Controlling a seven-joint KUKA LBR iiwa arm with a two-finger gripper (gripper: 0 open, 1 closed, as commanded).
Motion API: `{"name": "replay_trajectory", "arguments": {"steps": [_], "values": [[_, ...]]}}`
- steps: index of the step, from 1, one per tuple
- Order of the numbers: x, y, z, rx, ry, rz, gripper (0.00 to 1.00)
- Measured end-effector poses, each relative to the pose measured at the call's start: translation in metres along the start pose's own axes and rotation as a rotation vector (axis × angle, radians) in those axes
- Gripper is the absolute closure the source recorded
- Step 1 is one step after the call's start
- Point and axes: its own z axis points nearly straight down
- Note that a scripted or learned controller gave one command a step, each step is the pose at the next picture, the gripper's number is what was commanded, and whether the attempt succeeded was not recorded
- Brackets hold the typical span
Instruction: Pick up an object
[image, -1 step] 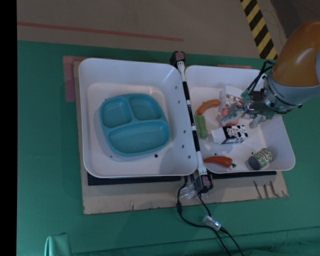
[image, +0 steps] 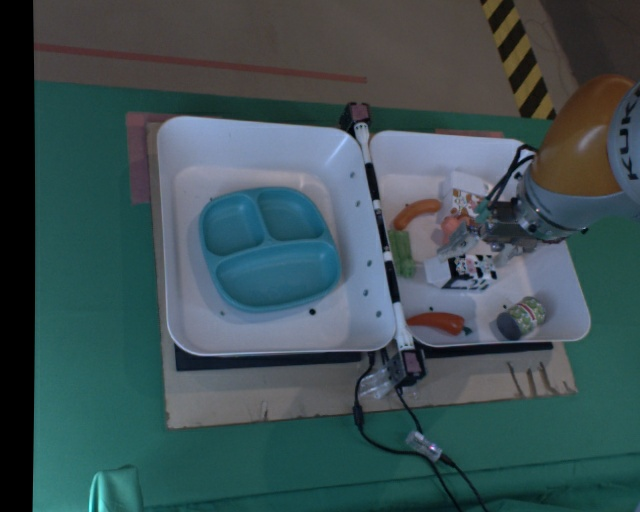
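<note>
Currently we reach into the right bin (image: 560, 290), our gripper (image: 478, 228) low over a cluster of toy food beside the black-and-white carton (image: 462, 270). We cannot tell its finger state. Next, we judge, comes closing and lifting.

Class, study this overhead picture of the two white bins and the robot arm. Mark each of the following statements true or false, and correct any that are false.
1. The blue divided plate lies in the left bin. True.
2. The plate has two compartments. False: it has three.
3. The pincer is over the right bin. True.
4. The small can lies in the left bin. False: it lies in the right bin, near its front right corner.
5. The red pepper lies near the right bin's front edge. True.
</note>
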Motion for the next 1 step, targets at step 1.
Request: {"name": "replay_trajectory", "arguments": {"steps": [1], "values": [[-0.0014,0.0022,-0.0112,-0.004,-0.002,0.004,1.0]]}}
